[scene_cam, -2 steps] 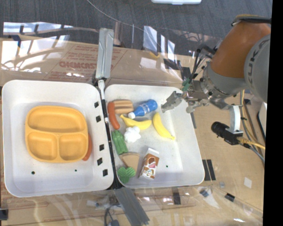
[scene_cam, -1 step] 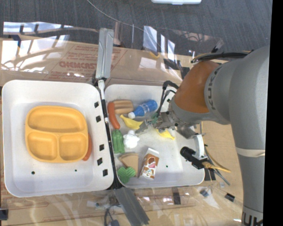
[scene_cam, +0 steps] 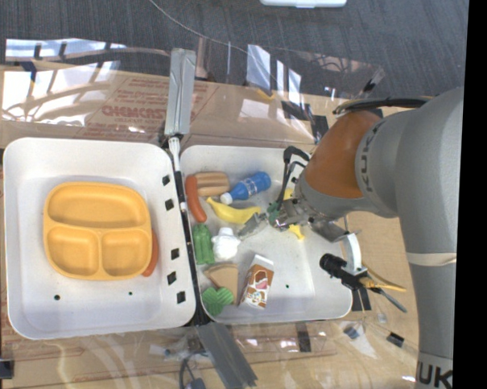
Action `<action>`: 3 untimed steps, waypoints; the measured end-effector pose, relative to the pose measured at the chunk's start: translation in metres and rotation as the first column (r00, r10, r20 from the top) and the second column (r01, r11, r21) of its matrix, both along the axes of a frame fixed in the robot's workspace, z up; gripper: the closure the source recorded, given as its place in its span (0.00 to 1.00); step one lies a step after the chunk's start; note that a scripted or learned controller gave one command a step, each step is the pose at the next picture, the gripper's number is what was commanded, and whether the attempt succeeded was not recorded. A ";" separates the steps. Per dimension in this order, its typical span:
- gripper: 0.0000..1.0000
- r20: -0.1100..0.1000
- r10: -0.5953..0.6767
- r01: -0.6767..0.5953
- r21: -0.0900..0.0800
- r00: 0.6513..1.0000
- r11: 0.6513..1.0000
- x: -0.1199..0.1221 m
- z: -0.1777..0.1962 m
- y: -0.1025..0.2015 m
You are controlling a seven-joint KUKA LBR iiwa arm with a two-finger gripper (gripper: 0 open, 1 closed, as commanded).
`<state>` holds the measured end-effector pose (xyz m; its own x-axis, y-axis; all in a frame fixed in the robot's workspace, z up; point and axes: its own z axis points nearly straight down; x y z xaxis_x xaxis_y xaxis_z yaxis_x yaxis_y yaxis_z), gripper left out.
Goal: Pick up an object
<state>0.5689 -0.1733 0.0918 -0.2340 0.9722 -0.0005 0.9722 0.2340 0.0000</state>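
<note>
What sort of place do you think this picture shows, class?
Probably a robotics lab test bench: a grey arm reaches over two white bins, one holding toy food such as a banana, the other a yellow tray.

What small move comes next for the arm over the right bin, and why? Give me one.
Probably a short descent with a slight shift toward the banana. The gripper sits low in the right bin, just beside the banana's near end, with nothing visibly held. The blue bottle and the small carton lie farther off, so the banana seems the closest target.
</note>
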 end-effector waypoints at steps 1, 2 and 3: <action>0.00 -0.002 -0.095 0.095 0.000 0.995 0.995 0.048 0.001 0.012; 0.00 -0.008 -0.296 0.296 0.001 0.955 0.955 0.042 -0.001 0.053; 0.00 -0.012 -0.296 0.296 0.000 0.955 0.955 0.085 -0.003 0.061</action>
